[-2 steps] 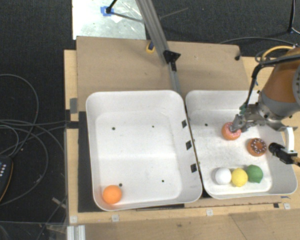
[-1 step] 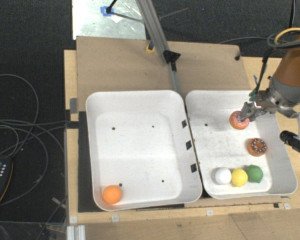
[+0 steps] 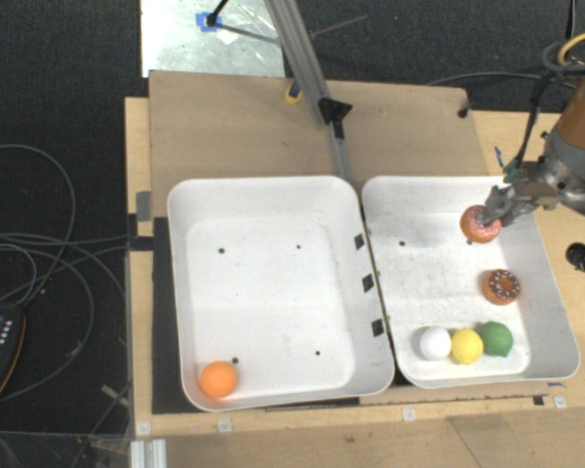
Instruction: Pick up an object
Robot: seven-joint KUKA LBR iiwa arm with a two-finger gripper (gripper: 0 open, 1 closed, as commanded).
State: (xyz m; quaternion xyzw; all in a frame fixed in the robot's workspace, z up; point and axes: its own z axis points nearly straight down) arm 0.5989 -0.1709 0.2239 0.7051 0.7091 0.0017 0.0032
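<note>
My gripper (image 3: 491,213) reaches in from the right over the upper right part of the right bin (image 3: 409,261). Its fingers are shut on a pink and orange doughnut-shaped toy (image 3: 479,225), which hangs at the fingertips just left of them. Below it a brown frosted doughnut (image 3: 501,287) lies on the bin floor. Along the front wall of the same bin a white ball (image 3: 434,343), a yellow ball (image 3: 466,345) and a green ball (image 3: 495,339) lie in a row.
The left bin (image 3: 263,213) holds an orange ball (image 3: 218,379) in its front left corner. A slanted grey pole (image 3: 302,57) crosses the back of the bench. Cables lie on the floor at left.
</note>
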